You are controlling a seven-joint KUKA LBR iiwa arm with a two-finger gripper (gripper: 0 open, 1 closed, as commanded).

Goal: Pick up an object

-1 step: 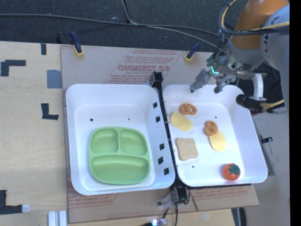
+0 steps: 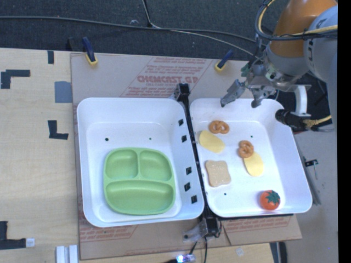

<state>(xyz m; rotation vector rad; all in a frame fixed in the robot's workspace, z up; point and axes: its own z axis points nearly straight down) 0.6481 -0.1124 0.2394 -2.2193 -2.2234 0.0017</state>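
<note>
Gripper hangs over the far edge of the right bin, its two fingers spread apart with nothing between them. One finger points down toward the bin's far left corner, the other sits just to its right near the rim. Above it rises the grey arm with its orange band, reaching in from the right.

Inside the right bin lie the objects. A pretzel rests nearest the gripper, toward the far side. Just in front of it, touching or nearly so, is a yellow chip. A slice of toast lies nearer still, below the chip. To the right, a second pretzel overlaps the far end of another yellow piece. A tomato sits alone in the near right corner, well apart from the rest.

Left bin holds a green plate with three compartments, lying flat toward the near side.

Both bins stand side by side on a cardboard sheet, held at the far edge by two clamps, one of them close to the gripper's left. Black cables run across the dark floor beyond.
</note>
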